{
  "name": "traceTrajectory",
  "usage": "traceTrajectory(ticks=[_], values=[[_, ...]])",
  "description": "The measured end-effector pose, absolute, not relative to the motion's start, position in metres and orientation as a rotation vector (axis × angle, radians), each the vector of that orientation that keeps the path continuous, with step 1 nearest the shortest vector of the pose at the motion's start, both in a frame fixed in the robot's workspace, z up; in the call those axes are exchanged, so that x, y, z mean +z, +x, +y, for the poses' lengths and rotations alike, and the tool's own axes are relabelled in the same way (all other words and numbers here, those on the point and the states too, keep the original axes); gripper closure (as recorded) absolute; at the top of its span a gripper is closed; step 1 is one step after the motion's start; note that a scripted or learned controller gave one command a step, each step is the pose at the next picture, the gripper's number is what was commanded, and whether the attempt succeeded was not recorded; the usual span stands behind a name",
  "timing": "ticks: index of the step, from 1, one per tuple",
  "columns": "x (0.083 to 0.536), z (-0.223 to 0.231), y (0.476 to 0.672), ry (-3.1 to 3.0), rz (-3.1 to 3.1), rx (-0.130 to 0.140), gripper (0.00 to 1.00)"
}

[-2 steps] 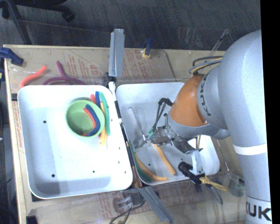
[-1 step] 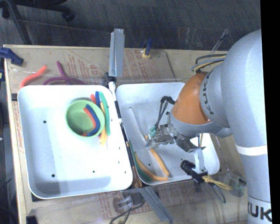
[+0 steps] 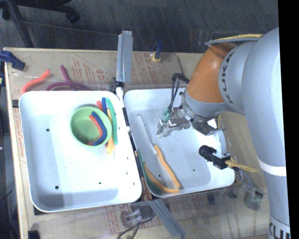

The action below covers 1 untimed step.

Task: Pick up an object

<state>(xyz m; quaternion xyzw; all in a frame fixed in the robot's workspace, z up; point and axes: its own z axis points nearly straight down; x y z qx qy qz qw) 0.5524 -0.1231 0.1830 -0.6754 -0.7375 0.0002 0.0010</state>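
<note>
The table (image 3: 76, 65) carries 2 white bins. The left bin (image 3: 47, 172) holds 1 green bowl (image 3: 87, 125) with coloured sticks. The right bin (image 3: 192, 174) holds 1 orange stick (image 3: 167, 168). The tool (image 3: 169, 124) hangs above the right bin; its opening cannot be determined.

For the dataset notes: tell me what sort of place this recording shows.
Most likely a robotics lab's grasp-testing bench. A grey and orange arm reaches over two white bins set side by side on a plywood bench held by clamps, with an office chair base on the carpet behind.
</note>
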Motion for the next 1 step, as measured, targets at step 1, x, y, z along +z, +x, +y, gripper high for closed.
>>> traceTrajectory(ticks=[1], values=[[0.1828,-0.1228,0.5523,-2.119,-2.315,0.001,0.0]])
